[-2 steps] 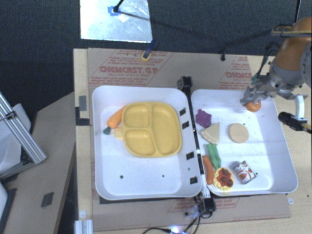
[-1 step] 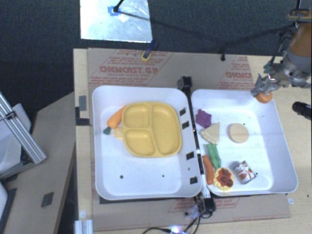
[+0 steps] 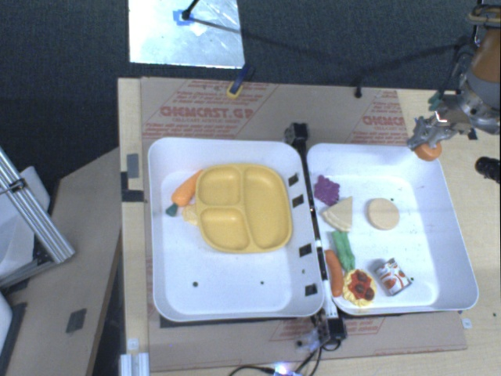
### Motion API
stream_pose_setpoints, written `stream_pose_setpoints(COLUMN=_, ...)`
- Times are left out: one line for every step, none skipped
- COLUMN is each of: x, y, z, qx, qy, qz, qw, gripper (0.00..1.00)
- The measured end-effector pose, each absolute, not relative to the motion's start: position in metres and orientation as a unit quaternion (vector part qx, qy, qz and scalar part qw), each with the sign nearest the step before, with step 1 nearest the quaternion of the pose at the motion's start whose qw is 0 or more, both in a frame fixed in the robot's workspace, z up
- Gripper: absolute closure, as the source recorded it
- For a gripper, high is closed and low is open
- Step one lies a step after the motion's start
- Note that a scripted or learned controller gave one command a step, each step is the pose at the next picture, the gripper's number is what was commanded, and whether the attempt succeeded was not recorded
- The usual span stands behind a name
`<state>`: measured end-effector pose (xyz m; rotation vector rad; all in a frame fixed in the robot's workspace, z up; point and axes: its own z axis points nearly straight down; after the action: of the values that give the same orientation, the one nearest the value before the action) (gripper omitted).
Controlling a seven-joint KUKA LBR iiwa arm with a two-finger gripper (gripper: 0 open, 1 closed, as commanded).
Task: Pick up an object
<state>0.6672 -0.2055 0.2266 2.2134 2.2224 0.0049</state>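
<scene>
Floor [image 3: 63, 53]: dark blue-grey carpet, fine-textured, covers upper and left areas of the view. Reflective metal sheet [image 3: 186, 20] lies flat on carpet at top centre; blue tape patch on it w/ a thin black rod running up-right. Black cable [image 3: 337, 53] crosses carpet from sheet toward right edge. Bench top [image 3: 109, 210]: light tan wood, w/ a brown cardboard sheet [image 3: 266, 108] on it, red print visible. Yellow-and-blue clip [image 3: 237, 84] sits at cardboard's top edge. Aluminium extrusion frame [image 3: 27, 214] stands at left, slanted. Lighting: even, diffuse; soft shadows; glare on metal sheet.
</scene>
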Motion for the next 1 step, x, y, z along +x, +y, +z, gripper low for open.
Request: stream_pose_setpoints(x=0.6631, y=-0.1527, z=0.2373, qx=0.704, qy=0.71, qz=0.0017, qw=0.001, gripper=1.0)
